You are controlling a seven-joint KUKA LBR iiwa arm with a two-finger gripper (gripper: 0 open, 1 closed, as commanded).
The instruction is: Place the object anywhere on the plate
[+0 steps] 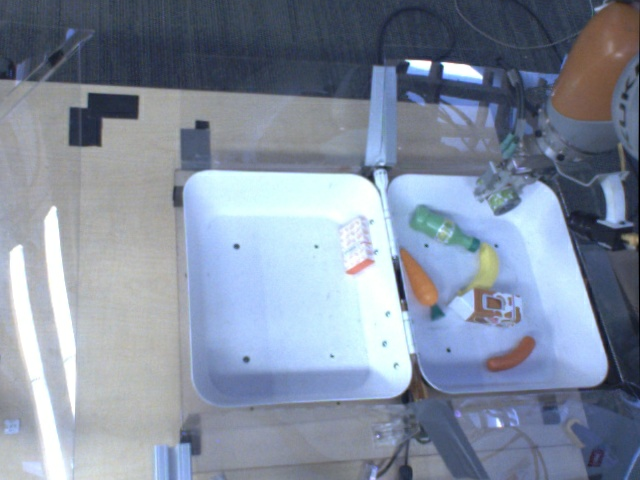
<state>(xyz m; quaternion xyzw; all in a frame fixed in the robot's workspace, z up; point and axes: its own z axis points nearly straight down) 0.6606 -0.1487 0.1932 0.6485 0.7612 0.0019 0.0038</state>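
My gripper (499,192) hangs over the far right corner of the right bin (570,268), above bare white floor. Nothing shows in it. In that bin a green bottle (442,228) lies on its side near the far left, and a yellow banana (485,266) lies just right of it. An orange carrot (420,279) lies along the left wall. A small brown and white carton (488,308) sits in the middle, and a red sausage (511,353) lies near the front. A small red and white packet (357,245) lies in the left bin (260,298) by its right wall.
A metal post (381,118) stands between the bins at the back. Cables and a bracket (480,78) crowd the bench behind the right bin. The arm's orange band (590,58) is at the top right.
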